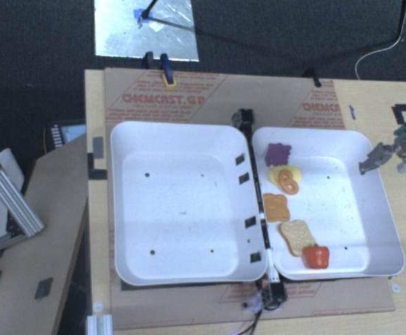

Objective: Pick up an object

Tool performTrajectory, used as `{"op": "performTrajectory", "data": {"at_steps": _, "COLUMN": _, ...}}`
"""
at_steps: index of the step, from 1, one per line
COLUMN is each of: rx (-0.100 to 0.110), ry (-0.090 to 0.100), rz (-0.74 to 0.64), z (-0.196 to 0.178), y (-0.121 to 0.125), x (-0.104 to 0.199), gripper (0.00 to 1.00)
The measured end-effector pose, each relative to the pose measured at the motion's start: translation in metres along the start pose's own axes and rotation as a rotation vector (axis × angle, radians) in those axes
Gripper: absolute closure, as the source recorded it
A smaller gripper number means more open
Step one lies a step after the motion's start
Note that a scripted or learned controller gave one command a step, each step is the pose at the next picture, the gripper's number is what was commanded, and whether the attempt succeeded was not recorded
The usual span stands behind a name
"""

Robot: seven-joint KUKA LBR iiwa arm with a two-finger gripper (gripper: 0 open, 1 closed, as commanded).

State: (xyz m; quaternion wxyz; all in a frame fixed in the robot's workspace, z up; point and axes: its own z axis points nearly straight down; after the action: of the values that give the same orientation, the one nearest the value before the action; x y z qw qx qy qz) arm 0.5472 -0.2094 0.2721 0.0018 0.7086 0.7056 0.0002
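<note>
Camera view shows five toy foods along the right bin's (356, 208) left wall: purple lump (278, 153), yellow-orange piece (287, 179), flat orange slab (276, 207), tan bread slice (298, 236) angled lengthwise, glossy red pepper (317, 257) by its near edge. Gripper (372, 159) hovers at its right rim, holding nothing.
</note>
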Motion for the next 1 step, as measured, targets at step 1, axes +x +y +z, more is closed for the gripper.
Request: {"op": "performTrajectory", "data": {"at_steps": 1, "rx": -0.018, "ry": -0.006, "rz": -0.01, "z": -0.21, "y": 0.0206, "x": 0.0024, "gripper": 0.0}}
